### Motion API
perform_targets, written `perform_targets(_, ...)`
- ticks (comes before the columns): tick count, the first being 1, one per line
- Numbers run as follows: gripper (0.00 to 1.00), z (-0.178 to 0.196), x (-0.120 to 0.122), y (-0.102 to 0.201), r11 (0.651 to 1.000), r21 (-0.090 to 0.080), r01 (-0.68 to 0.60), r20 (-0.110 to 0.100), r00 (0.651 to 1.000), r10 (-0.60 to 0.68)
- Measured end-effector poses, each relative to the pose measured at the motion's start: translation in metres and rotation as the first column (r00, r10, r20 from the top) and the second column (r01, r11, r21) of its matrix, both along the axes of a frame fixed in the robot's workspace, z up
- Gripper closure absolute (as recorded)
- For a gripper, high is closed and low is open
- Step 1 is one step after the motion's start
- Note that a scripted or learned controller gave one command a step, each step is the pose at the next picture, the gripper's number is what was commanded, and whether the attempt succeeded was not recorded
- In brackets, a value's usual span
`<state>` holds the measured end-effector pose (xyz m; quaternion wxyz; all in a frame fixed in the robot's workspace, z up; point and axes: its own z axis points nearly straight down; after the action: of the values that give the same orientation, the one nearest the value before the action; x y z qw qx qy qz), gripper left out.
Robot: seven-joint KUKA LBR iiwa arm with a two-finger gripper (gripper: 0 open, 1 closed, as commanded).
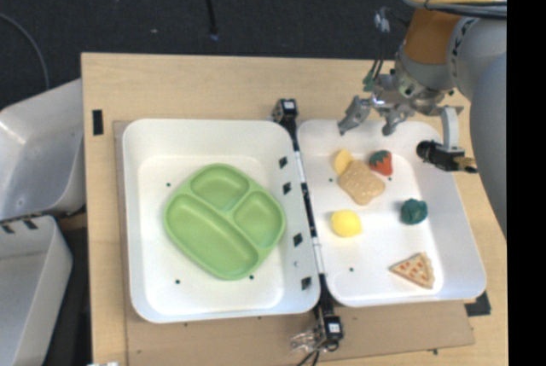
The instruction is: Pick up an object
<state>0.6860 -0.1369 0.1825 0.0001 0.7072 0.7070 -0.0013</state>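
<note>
My gripper (373, 119) hangs open over the far edge of the right bin (452, 270), nothing between its two grey fingers. Below it in that bin lie a small yellow piece (342, 160), a red strawberry-like toy (380, 162) and a tan cracker (361, 183). Nearer the front are a yellow lemon (345, 223), a dark green lump (414, 212) and a pizza slice (414, 270). The gripper stands above and apart from all of them.
The left bin (141, 270) holds a green divided plate (224, 219). A black clip (284, 109) sits at the far end of the seam between the bins. The arm's orange band (444, 6) and grey body fill the upper right.
</note>
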Motion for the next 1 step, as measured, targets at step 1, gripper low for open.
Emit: perform_targets(1, 0.00, -0.0430, -0.0044, 0.0021, 1.000, 0.000, 0.001, -0.001, 1.000, -0.001)
